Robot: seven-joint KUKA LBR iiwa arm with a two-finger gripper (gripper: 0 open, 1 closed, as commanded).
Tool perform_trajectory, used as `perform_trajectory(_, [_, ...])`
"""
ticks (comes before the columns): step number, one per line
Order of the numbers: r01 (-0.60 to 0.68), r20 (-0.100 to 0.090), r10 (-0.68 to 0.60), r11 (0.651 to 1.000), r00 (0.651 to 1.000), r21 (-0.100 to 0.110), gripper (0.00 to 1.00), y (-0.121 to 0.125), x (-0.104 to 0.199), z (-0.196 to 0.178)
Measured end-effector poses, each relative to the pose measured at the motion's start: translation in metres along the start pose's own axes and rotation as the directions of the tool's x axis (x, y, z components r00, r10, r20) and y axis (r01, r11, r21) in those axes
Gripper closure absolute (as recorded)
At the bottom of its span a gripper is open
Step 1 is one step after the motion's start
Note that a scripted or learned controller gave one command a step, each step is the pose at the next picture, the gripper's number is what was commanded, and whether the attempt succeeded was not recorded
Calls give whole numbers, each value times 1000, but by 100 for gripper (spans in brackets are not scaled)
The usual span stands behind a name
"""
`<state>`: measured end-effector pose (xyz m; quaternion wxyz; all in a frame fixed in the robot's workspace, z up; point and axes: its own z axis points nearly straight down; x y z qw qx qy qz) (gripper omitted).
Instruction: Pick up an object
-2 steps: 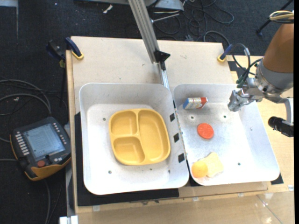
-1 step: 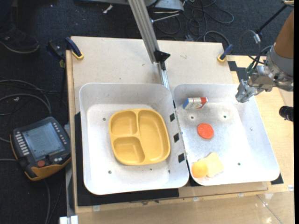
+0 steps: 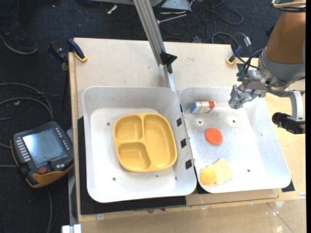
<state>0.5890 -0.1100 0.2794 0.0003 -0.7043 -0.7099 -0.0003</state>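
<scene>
my pincer (image 3: 236,101) hangs over the far right part of the right bin (image 3: 265,144), near its back rim, pointing down and a little toward the middle — whether its tips are apart or together i cannot tell from this angle. nothing shows between them. just to the left of my pincer, close but apart from it, a small white carton with red and blue ends (image 3: 203,107) lies on its side on the bin floor. nearer the front sits a flat orange-red disc (image 3: 213,136), and at the front edge a yellow ball (image 3: 207,175) touches a pale yellow block (image 3: 222,171). the left bin (image 3: 97,130) holds a yellow divided plate (image 3: 145,142) with three compartments — well apart from me.
</scene>
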Motion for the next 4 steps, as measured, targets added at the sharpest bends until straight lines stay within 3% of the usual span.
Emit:
perform_trajectory(2, [0, -1, 0, 1000, 1000, 3, 100, 19, 109, 34])
perform_trajectory(4, [-1, 0, 1, 1000, 1000, 0, 100, 29, 209, 36])
